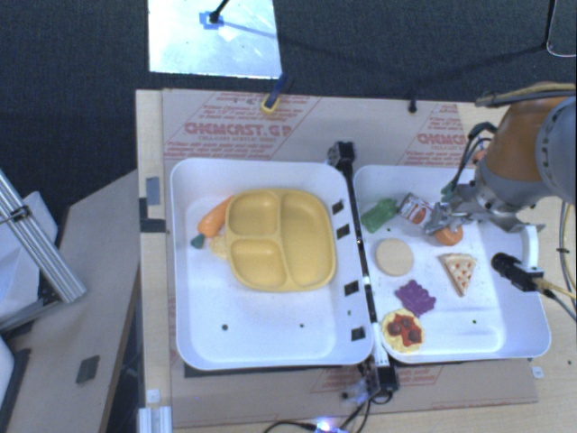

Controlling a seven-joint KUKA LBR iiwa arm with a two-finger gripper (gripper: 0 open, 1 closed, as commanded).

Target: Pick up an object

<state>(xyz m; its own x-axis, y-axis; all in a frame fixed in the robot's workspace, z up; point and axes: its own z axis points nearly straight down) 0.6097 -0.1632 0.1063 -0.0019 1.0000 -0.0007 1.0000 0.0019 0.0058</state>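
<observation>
Gripper (444,222): grasp state indeterminable; poised over orange toy (449,235), right bin's (505,336) one o'clock, apparently for pickup.

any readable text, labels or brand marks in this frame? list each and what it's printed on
"CHEMCAST GP", red print on the brown protective sheet behind the left bin.
A second red print of the same style on the sheet behind the right bin, at: partly hidden by the arm and too blurred to read surely.
Smaller red lines under each logo: too small to read.
The small can has a red and white label: illegible.
</observation>
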